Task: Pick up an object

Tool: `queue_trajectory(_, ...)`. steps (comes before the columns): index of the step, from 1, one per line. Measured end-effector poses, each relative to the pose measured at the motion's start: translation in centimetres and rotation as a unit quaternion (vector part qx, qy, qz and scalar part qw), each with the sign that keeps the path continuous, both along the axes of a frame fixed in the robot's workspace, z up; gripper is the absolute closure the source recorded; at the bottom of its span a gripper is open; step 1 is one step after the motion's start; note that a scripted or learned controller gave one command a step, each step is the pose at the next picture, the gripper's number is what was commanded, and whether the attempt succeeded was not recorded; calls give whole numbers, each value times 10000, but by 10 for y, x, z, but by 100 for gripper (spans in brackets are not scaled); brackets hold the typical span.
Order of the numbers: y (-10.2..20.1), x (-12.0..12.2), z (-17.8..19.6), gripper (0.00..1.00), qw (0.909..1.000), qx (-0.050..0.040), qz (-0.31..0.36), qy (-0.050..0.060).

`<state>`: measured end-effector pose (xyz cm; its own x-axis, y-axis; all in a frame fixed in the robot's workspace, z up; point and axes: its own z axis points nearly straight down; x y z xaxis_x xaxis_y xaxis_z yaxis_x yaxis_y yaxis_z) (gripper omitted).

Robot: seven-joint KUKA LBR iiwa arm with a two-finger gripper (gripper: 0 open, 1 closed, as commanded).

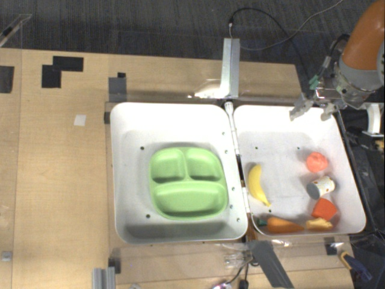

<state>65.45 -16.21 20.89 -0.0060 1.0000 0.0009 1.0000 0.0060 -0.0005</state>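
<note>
Camera view looks down on a pale wooden worktop that carries two shallow white bins side by side. Left bin holds a green divided tray, lying flat near its middle with three compartments facing up. Right bin holds the loose objects, all gathered toward its near and right parts: a yellow banana lies close to the wall shared with the left bin; a pink-red rounded piece sits further right; just below it rests a small white and grey cylinder on its side; below that stands an orange-red block. Along the near wall lie an orange carrot-like piece and, touching the block's lower edge, a small yellowish item.

The arm comes in from the upper right, its orange band visible above the grey wrist. The tool hangs over the far right corner of the right bin — well apart from every object — with its two fingers spread and nothing between them. A black cable loops across the dark floor beyond the worktop.
</note>
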Motion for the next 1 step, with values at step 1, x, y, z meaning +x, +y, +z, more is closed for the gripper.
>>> queue_trajectory(1, -41, -46, -71, 0, 9999, -3, 101, 6)
